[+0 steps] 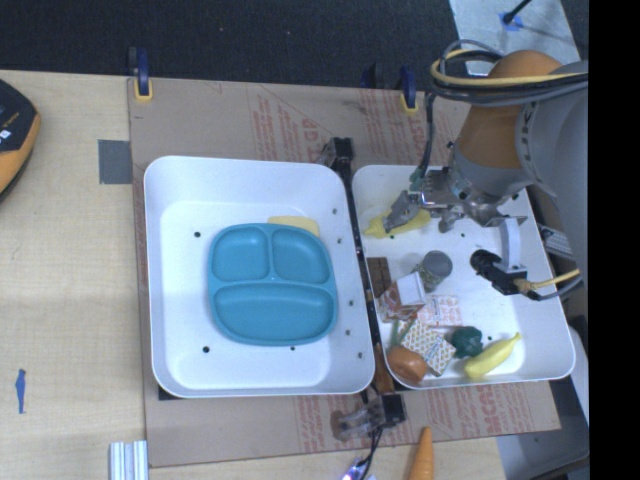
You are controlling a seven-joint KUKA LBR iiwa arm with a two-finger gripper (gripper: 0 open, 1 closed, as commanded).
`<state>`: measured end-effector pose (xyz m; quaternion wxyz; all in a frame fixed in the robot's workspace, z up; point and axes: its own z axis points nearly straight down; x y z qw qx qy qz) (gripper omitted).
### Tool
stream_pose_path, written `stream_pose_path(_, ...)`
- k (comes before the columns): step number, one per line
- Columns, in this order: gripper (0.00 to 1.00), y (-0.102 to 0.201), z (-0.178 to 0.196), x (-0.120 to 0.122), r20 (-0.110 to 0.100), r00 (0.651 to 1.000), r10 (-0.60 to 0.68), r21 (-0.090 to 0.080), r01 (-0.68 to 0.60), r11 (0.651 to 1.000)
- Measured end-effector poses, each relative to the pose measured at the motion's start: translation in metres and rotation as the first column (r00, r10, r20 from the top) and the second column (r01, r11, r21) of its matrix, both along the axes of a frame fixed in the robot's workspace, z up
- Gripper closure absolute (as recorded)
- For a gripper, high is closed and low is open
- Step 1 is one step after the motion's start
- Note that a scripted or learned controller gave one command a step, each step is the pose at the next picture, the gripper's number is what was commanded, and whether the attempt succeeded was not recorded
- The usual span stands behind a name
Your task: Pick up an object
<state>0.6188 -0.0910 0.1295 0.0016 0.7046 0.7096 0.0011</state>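
You see the grey two-finger gripper low in the shallow white right bin, clamped on a small yellow object.

Divided plate in left bin; clutter in right bin.

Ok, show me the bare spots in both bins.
Left bin: bare floor rings the blue plate, widest along its left side. Right bin: bare by the right wall; crowded along the front, from the orange ball to the banana.
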Motion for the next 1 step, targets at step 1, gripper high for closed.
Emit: stream_pose_path(1,0.0,-0.031,-0.0401,-0.0491,-0.014,1.0,-0.006,0.0,0.006,1.0)
